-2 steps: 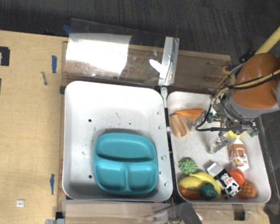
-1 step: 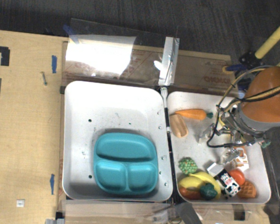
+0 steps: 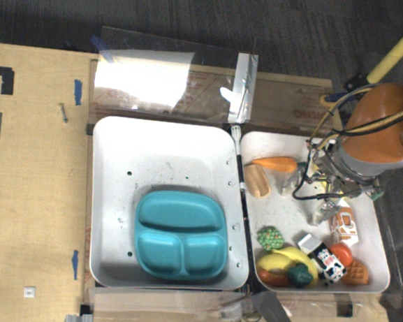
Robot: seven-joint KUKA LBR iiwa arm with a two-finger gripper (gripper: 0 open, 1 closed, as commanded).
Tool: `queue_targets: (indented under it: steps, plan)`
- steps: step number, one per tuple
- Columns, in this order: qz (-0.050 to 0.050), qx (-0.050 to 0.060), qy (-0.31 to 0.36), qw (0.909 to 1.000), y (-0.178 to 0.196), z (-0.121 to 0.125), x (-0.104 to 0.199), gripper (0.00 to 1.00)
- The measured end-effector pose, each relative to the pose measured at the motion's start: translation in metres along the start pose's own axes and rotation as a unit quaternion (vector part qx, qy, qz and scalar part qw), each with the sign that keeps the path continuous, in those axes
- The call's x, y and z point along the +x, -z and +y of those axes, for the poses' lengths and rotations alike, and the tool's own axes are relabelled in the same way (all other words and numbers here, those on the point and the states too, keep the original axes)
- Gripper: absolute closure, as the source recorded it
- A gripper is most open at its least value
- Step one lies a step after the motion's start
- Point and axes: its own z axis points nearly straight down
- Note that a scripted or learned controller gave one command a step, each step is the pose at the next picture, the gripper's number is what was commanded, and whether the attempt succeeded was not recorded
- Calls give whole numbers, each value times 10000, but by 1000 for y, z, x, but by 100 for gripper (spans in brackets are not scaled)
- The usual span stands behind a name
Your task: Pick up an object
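The end effector (image 3: 324, 206) hangs low in the right bin (image 3: 380, 239), below the orange band of the arm (image 3: 376, 130), amid a tangle of cables; from here I cannot tell how it is set or whether it holds anything. The likely picks lie around it: a carrot (image 3: 277, 163) and a tan bread roll (image 3: 257, 181) near the bin's back left, a small orange-and-white carton (image 3: 344, 227) just beside the tool, and a crowded heap at the front with a banana (image 3: 284, 259), a knobbly green ball (image 3: 270, 237) and a waffle-like piece (image 3: 357, 273). These look like light, hard plastic play food, smooth and apt to slip; I would take the carrot across its middle, as it lies apart from the rest. The left bin (image 3: 108, 184) holds a teal divided tray (image 3: 181, 233). Both bins sit on a pale wooden desk (image 3: 28, 177), with dark carpet (image 3: 201, 9) behind.
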Motion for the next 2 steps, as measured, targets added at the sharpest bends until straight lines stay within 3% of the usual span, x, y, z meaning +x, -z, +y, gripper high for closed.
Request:
queue_targets:
  steps: [1, 2]
  plan:
    - [-14, -4, -364, 9993, -1, -28, 25, 0]
    - [-7, 1, -196, 9998, -1, -23, 0, 0]
